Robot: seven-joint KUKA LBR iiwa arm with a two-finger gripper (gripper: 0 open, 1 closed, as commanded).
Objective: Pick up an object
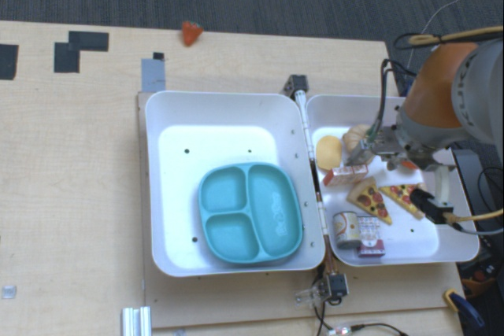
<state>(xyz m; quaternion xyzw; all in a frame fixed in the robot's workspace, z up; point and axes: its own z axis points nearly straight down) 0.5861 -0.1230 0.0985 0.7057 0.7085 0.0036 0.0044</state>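
Nearest the camera, the wooden table point(71, 193) carries two smooth white bins. The left bin point(169, 122) holds a teal three-section plate point(250, 212). The right bin point(461, 248) has pizza slices point(370, 199), a can point(346, 227) and a yellow round thing point(328, 149). The pincer point(358, 157) sits low over them; can't tell its grip.

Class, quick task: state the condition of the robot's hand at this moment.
Hand: down in the right bin among the toy food; open or closed cannot be told, and no item is seen held.
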